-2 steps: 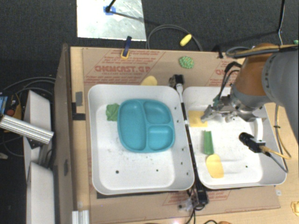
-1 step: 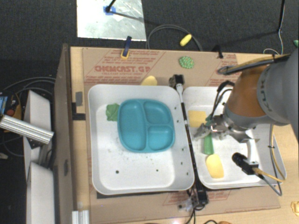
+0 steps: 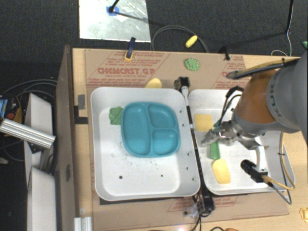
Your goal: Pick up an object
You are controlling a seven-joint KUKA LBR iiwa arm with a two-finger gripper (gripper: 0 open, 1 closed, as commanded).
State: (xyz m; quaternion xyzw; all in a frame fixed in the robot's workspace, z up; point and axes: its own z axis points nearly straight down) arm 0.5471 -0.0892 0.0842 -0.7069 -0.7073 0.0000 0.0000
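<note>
The blue divided plate [image 3: 150,130] lay in the left bin [image 3: 108,177] and serves here as the landmark for all places. It had three compartments and it filled most of the middle of that bin. A small green piece [image 3: 115,114] lay at the upper left edge of the plate, touching it or partly under it; which of these could not be told.

To the right of the plate, past the dark divider between the bins, stood the right bin [image 3: 240,186]. The grey arm [image 3: 284,100] with its orange band [image 3: 255,100] reached over this bin from the right side. The gripper [image 3: 215,137] was low over the bin floor, pointing toward the plate. Its metal tips were close above a green object [image 3: 214,151], but whether they were spread or closed, and whether they had hold of anything, could not be told.

Three things lay in the right bin near the gripper. A yellow block [image 3: 203,122] lay right of the plate, just above the gripper. The green object lay just under the gripper. A pale yellow object [image 3: 221,171] lay lower, further from the plate's top and near the front wall of the bin.

Behind the plate, on the cardboard [image 3: 125,71] beyond the bins, a green round thing [image 3: 192,64] and a yellow rounded thing [image 3: 154,83] lay apart from each other.
</note>
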